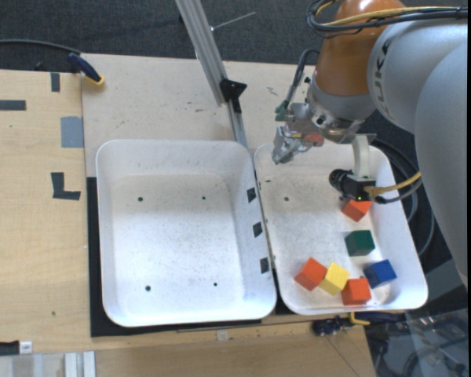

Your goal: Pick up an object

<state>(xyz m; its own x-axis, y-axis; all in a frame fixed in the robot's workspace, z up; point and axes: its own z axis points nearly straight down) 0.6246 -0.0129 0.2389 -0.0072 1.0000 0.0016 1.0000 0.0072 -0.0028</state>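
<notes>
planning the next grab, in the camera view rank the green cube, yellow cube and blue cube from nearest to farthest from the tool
From the tool:
1. green cube, right bin's middle right
2. yellow cube, near front rim
3. blue cube, front right corner

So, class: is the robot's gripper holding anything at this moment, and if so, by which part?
Nothing is held. The gripper hangs over the top left corner of the right-hand shallow white bin, with no object between its fingers; the small coloured cubes lie apart from it.

Six coloured blocks [335, 277] lie in the right bin [298, 210].
</notes>
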